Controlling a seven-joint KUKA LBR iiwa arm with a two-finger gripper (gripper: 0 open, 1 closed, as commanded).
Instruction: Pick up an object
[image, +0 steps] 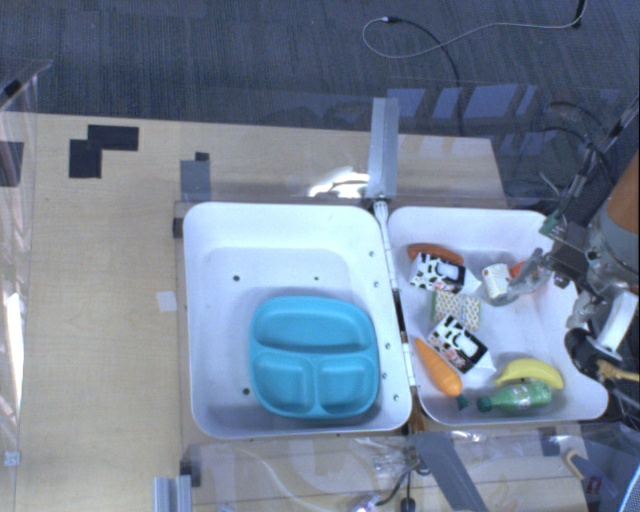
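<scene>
objects for picking all lie in the right bin (500, 222), none singled out yet. nearest the camera, a green bottle (515, 398) lies on its side along the front wall with a banana (530, 372) just behind it and a carrot (438, 368) angled at the left wall — loose, as if dropped in. further in sit two black-and-white patterned packets (458, 342) (436, 270), a speckled card (455, 306) between them, and a reddish-brown piece (436, 251) at the back. the tool (515, 280) reaches in from the right near a grey lump; whether its fingers are apart or closed on anything i cannot tell. the left bin (210, 300) holds a blue divided tray (312, 352) — likely just a drop spot.
</scene>
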